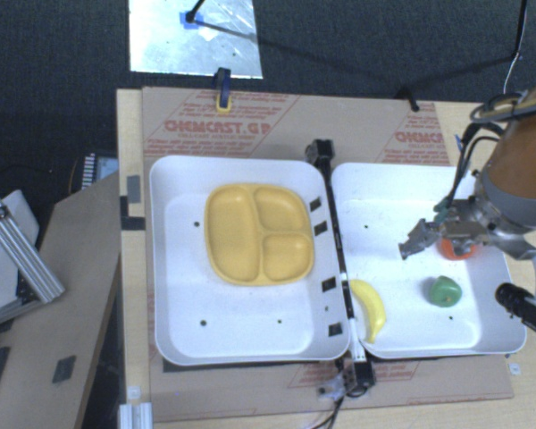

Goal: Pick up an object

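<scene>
In the right bin a yellow banana lies at the near left corner, curving along the divider. A green apple-like fruit sits near the front right. An orange object lies at the right side, partly covered by the arm's wrist. My gripper hangs over the middle of the right bin, just left of the orange object and above the green fruit; nothing shows between its fingers.
The left bin holds a yellow sectioned plate. A black divider clamp runs between the bins. Cardboard covers the bench, and cables hang at the upper right.
</scene>
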Motion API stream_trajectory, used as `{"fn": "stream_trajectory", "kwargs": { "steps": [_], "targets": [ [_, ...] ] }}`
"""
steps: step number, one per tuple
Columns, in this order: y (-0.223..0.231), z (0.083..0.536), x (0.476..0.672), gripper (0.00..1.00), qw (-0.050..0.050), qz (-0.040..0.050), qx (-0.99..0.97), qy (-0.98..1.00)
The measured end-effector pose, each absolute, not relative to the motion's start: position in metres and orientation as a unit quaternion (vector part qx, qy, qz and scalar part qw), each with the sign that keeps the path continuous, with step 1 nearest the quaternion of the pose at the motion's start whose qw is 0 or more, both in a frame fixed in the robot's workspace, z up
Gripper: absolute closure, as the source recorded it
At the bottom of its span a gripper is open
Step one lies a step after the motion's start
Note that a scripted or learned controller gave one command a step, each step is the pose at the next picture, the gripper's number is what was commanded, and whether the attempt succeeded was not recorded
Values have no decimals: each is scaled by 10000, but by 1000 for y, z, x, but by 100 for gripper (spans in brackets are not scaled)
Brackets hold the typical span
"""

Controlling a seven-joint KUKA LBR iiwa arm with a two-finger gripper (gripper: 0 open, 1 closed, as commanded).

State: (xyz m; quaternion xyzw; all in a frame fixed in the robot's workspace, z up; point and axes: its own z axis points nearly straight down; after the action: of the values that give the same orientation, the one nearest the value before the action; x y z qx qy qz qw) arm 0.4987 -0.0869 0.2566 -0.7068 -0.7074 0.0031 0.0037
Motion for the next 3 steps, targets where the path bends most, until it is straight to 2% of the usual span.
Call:
{"fn": "stream_trajectory", "kwargs": {
  "steps": [1, 2, 3],
  "targets": [
    [-87, 261, 500, 0, 2, 2, -7061, -7081],
    [-76, 208, 498, 0, 13, 6, -7066, -7076],
    [-84, 148, 496, 0, 21, 13, -7071, -7071]
  ]
}}
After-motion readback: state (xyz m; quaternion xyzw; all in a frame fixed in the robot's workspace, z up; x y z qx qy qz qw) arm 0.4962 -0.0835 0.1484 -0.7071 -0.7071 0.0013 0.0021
